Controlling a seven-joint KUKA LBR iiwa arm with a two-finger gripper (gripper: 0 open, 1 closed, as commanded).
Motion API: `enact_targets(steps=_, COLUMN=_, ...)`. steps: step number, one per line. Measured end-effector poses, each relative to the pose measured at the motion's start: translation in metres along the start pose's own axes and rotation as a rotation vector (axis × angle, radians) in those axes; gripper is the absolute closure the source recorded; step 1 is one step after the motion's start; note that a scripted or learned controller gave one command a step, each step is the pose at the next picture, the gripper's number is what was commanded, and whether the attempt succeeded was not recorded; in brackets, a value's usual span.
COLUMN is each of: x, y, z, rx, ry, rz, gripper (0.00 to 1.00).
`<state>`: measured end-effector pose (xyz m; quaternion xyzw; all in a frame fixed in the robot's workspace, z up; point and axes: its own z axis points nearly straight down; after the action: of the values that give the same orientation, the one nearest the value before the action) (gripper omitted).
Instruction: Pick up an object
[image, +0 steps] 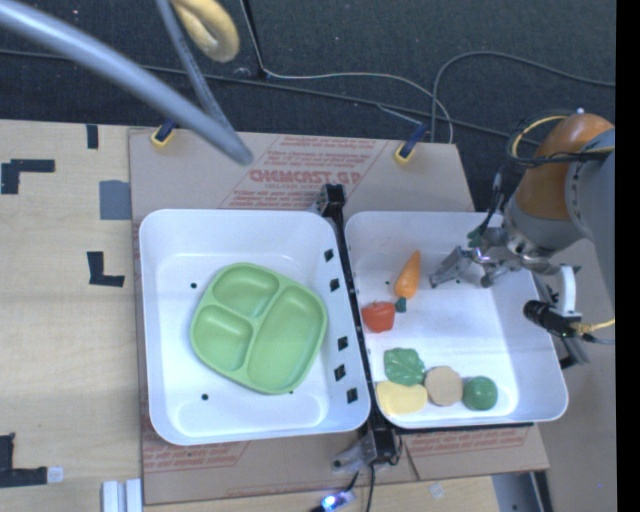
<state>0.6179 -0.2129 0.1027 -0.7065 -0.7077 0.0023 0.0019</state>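
My gripper (455, 262) hangs over the upper middle of the right bin (520, 330), open, with nothing between its fingers. Just to its left lies an orange carrot (407, 273), a small gap away from the fingertips. Below the carrot sits a red tomato-like piece (378, 317). Along the bin's near wall sit a green leafy piece (403, 364), a yellow piece (401, 399), a tan round piece (443, 386) and a green ball (480, 392).
The left bin (165, 300) holds a green divided plate (260, 326). A black divider (345, 300) runs between the bins. The arm's grey body with its orange band (565, 170) stands at the right. Cables cross the dark floor behind.
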Motion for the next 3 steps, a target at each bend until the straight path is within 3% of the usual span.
enact_targets(steps=1, x=0.001, y=0.001, z=0.018, rx=-0.006, ry=-0.002, rz=-0.001, gripper=0.00)
enact_targets(steps=2, x=0.000, y=0.002, z=0.005, rx=-0.011, ry=-0.006, rz=-0.002, gripper=1.00)
enact_targets(steps=3, x=0.005, y=-0.001, z=-0.039, rx=-0.009, ry=0.000, rz=0.000, gripper=1.00)
